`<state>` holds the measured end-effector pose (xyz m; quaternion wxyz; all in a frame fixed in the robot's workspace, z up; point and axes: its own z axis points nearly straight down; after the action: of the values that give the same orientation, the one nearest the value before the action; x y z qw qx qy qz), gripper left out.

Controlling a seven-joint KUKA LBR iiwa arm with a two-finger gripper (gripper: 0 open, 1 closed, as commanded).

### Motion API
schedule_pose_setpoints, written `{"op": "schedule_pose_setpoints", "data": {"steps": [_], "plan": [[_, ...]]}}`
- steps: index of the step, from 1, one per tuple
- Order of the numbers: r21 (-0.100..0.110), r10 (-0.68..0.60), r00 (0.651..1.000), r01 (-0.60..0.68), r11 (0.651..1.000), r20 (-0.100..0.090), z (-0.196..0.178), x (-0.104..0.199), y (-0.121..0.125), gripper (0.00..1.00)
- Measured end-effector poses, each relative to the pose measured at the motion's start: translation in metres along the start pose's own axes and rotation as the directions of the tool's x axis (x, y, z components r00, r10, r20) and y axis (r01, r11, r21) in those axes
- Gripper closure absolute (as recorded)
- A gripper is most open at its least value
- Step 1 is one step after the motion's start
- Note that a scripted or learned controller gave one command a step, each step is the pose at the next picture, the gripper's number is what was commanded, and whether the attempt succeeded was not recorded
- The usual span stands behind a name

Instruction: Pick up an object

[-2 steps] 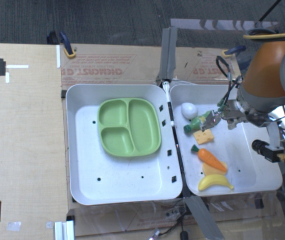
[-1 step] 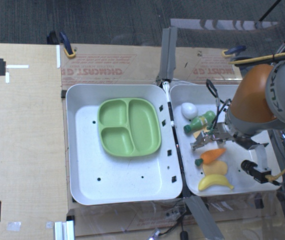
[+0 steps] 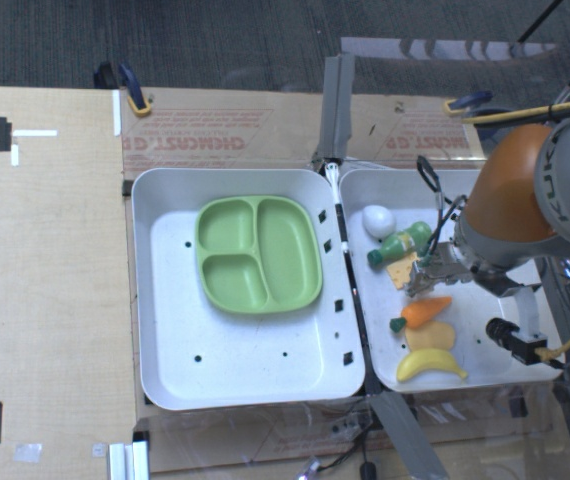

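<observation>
- Worktop (image 3: 45, 268): pale wood surface, cardboard sheet along the back, two shallow white bins side by side on it.
- My arm (image 3: 525, 193): comes in from the right, orange band above the wrist, hanging over the right bin.
- Left bin (image 3: 165, 368): holds a green divided plate (image 3: 259, 254) with three compartments, lying flat toward the back half of the bin.
- Right bin (image 3: 485, 363): holds all the small items, clustered along its left and middle.
- My fingers (image 3: 423, 280): down in the right bin, over a yellow flat piece (image 3: 399, 271), just above the carrot. Can't tell whether they're spread or closed; the wrist body and cables hide the tips. Nothing visibly held.
- Banana (image 3: 431, 367): yellow, lying flat near the front edge of the right bin.
- Green bottle (image 3: 399, 244): on its side, just beside the yellow flat piece, left of my wrist.
- Carrot (image 3: 425, 313): orange with a green end, lying between my fingers and the banana.
- Pale yellow lump (image 3: 433, 336): between the carrot and the banana, touching or nearly touching both.
- White egg (image 3: 378, 218): at the back left of the right bin, just beside the bottle.
</observation>
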<state>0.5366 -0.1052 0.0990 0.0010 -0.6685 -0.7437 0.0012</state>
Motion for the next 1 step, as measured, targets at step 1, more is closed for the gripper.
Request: {"op": "schedule_pose_setpoints", "data": {"steps": [1], "plan": [[-0.002,-0.386,0.922,0.386,0.922,0.0,0.0083,-0.039,-0.0638,1.0]]}}
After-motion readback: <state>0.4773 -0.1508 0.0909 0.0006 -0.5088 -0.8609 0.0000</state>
